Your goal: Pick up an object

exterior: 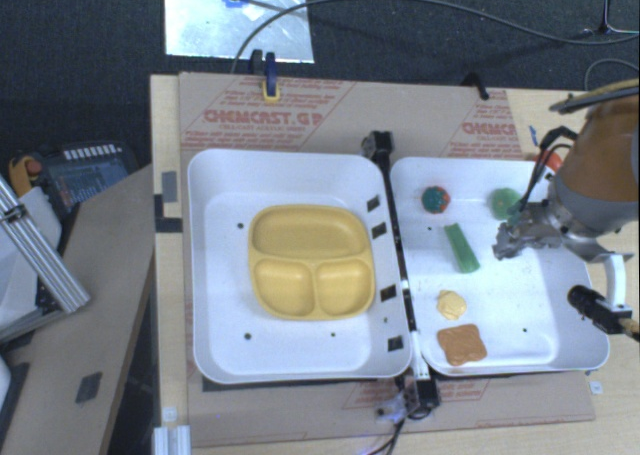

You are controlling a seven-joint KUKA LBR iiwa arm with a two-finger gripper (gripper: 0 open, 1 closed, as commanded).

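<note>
My gripper [510,240] hangs low over the right bin [570,348], at the end of the grey arm that reaches in from the right with its orange band above the wrist. The dark metal of the gripper sits between the green stick-shaped piece [461,247] on its left and the pale green round piece [503,202] just behind it. I cannot tell how the gripper is set, because the tip is small and dark against the white floor, and I see nothing caught in it.

Moving outward, the right bin holds five small toy-like items. Beyond the two green ones, a dark teal ball with a red spot [434,199] lies toward the back left. A small pale yellow lump [451,304] lies nearer the front, and a flat brown piece like toast [462,343] lies just in front of it, near the front rim.

The left bin [215,273] holds a yellow three-compartment tray [311,260], which lies flat in the middle.

As I judge it, the pick is not yet done. Every item rests on the bin floor, and nothing is lifted. The gripper is near the two green items, so either could be the target. What remains is to close on one and raise it clear.
</note>
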